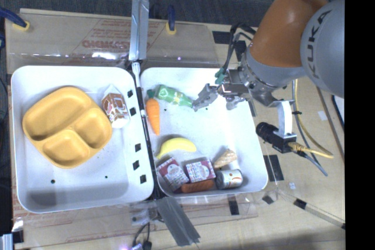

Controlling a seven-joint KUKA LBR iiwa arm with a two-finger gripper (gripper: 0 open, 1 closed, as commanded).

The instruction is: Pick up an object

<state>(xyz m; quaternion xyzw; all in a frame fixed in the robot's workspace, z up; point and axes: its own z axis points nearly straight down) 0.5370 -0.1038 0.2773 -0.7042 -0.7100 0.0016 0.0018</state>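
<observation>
Over both bins, the arm hangs above the right one.
Leftmost, a yellow divided plate (66,125) and a small wrapped snack (115,108) lie in the left bin (35,196). Rightward, the right bin (193,76) holds a carrot (153,115), green bottle (170,96), banana (176,146) and packets (186,172); the jaws (218,97) stand spread just beside the bottle, pinching nothing.

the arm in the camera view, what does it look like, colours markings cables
The arm is bulky and rounded: a grey shell with KUKA lettering in dark letters and a broad orange band above the wrist. Below it sits a grey metal two-finger gripper with a small teal part. Dark cables run along the wrist, and a yellowish cable trails off beside it.
</observation>
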